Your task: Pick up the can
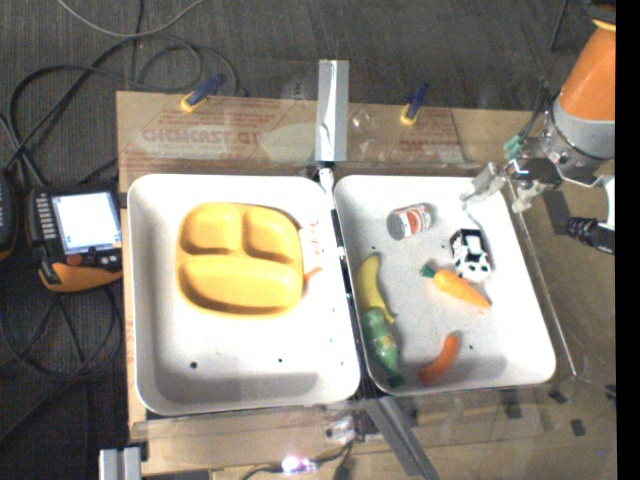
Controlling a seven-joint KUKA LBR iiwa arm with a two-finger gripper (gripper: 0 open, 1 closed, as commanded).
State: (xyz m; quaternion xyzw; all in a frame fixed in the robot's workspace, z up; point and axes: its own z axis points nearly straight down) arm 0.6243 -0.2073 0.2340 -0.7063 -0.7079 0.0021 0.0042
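The can (410, 219) is small and red and white with a grey end. It lies on its side in the far part of the right bin (530, 363). My gripper (500, 188) hangs over that bin's far right corner, to the right of the can and apart from it. Its fingers (479, 185) are spread open with nothing between them. The grey wrist and orange band rise toward the upper right.
In the right bin also lie a black-and-white toy (470, 253), a carrot (461, 288), a banana (372, 280), a green item (381, 337) and an orange-red piece (440, 358). The left bin (160, 368) holds a yellow divided plate (240, 258).
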